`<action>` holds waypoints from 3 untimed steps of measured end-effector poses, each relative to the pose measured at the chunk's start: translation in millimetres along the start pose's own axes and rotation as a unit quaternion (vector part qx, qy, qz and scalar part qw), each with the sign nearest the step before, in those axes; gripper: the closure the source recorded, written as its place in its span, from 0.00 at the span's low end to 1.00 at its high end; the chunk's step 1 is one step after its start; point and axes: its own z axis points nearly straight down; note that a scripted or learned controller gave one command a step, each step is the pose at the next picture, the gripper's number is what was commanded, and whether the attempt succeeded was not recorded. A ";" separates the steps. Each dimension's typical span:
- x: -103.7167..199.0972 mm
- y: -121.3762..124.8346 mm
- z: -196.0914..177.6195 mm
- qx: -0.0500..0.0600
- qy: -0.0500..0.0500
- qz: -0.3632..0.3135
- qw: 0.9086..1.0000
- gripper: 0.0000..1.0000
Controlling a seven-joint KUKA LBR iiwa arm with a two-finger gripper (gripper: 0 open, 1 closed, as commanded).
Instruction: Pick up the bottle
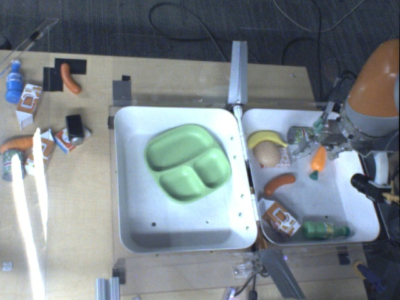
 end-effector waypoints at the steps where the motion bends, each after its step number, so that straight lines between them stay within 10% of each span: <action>1: -5.3 12.9 66.2 0.000 0.000 0.051 0.999 0.00; 2: 5.7 -30.8 110.7 -0.007 0.000 0.044 0.999 0.00; 3: -58.9 -73.2 68.2 -0.002 0.000 0.053 0.999 0.00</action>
